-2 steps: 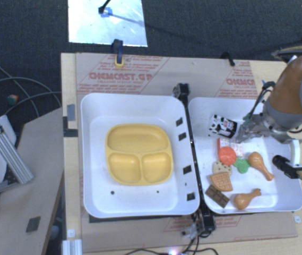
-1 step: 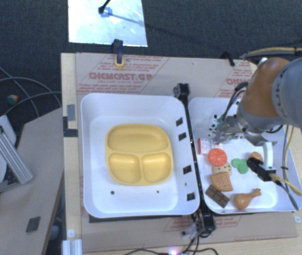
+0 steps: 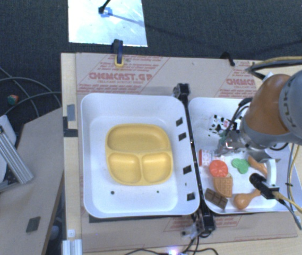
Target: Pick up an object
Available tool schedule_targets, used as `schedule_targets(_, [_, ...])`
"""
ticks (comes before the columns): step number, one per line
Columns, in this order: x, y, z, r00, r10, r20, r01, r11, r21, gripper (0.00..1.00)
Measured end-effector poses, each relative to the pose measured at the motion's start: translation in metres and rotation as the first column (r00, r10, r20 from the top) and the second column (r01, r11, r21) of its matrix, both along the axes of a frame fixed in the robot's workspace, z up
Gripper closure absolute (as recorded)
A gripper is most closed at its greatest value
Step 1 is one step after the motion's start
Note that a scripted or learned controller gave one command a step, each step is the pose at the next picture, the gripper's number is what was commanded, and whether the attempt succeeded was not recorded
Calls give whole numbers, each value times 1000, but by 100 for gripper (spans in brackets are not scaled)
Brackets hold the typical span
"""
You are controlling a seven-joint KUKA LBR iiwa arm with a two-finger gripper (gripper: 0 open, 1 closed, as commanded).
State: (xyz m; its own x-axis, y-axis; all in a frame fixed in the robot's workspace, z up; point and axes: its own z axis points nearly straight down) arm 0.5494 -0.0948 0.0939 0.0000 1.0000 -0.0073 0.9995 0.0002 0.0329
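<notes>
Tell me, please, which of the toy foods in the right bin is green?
The small green piece, right of the round orange-red toy; the others are orange, tan or brown.

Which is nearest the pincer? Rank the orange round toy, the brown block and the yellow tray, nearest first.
Measured from the pincer in the camera view:
1. Orange round toy, just below it in the right bin.
2. Brown block, at that bin's lower left corner.
3. Yellow tray, in the left bin.
</notes>
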Motion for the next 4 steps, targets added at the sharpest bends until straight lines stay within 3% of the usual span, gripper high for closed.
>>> schedule_targets(1, [-62, 152, 96, 1000, 18, -23, -18, 1000, 15, 100])
schedule_targets(2, [-63, 238, 90, 999, 13, -31, -13, 1000, 10, 100])
schedule_targets(3, [-62, 246, 148, 1000, 7, -26, -6, 1000, 10, 100])
schedule_targets(4, [-54, 230, 283, 1000, 4, -16, -4, 1000, 13, 100])
